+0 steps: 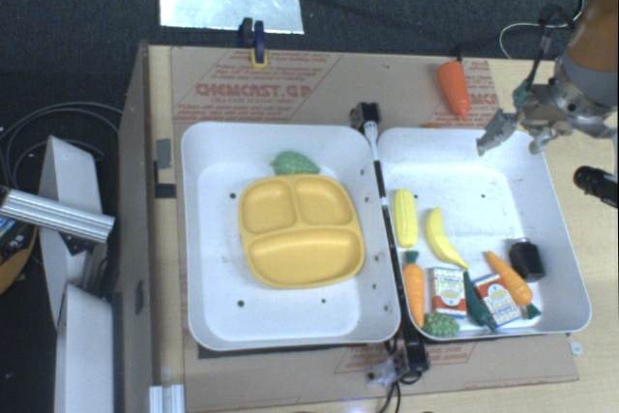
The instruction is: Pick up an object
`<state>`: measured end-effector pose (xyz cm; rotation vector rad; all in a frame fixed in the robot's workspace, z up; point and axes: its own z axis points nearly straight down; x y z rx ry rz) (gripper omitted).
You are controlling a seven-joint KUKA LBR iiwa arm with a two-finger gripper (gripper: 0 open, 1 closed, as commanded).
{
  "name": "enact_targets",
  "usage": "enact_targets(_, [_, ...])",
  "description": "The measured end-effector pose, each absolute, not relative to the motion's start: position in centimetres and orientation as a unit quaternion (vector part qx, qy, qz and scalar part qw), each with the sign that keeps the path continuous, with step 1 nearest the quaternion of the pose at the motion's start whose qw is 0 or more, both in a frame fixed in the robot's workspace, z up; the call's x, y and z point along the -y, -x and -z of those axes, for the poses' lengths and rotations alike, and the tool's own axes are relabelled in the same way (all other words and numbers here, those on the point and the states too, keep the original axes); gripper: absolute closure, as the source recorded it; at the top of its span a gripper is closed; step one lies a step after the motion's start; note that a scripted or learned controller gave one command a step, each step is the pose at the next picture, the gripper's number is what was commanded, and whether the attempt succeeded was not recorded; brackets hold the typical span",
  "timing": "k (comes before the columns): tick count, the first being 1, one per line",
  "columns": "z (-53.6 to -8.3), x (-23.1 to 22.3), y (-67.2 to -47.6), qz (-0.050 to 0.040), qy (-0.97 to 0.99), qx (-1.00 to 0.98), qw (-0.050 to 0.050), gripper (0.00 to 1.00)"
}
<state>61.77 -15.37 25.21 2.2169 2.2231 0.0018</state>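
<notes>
My gripper [513, 136] hangs above the far right corner of the right bin [484, 179], open, with nothing between its fingers. In that bin's near half lie a corn cob [404, 216], a banana [445, 240], a carrot [414, 286], a second carrot [510, 277], a black object [526, 258], two small food boxes [448, 287] [501, 302] and a green broccoli piece [442, 325]. All of these lie well toward the camera from the gripper.
The left bin [218, 208] holds a yellow divided plate [300, 229] with a green leafy piece [294, 163] behind it. An orange carrot [453, 87] lies on the cardboard beyond the right bin. A clamp [254, 39] stands at the far edge.
</notes>
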Motion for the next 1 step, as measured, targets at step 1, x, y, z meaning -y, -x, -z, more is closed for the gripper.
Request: enact_targets(1, [-13.14, 15.36, -56.25, 0.0006, -0.707, -0.707, -0.001, 0.00])
